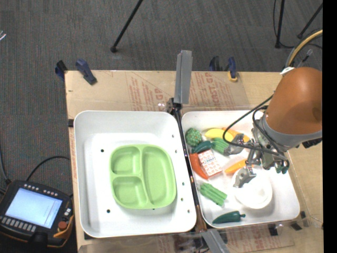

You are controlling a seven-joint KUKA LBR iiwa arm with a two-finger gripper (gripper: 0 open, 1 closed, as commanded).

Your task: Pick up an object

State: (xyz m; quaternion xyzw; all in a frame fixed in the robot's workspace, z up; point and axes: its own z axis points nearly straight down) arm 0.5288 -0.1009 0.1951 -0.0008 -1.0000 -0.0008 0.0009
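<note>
Nothing is lifted yet: the jaws (245, 176) hang over the white bowl (256, 195) in the right bin (291, 194), their opening impossible to tell.

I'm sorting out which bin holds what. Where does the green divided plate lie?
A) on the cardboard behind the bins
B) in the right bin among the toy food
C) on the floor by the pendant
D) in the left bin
D: the green divided plate lies flat inside the left bin, while the toy food, such as the dark green pepper, sits in the right bin.
</note>
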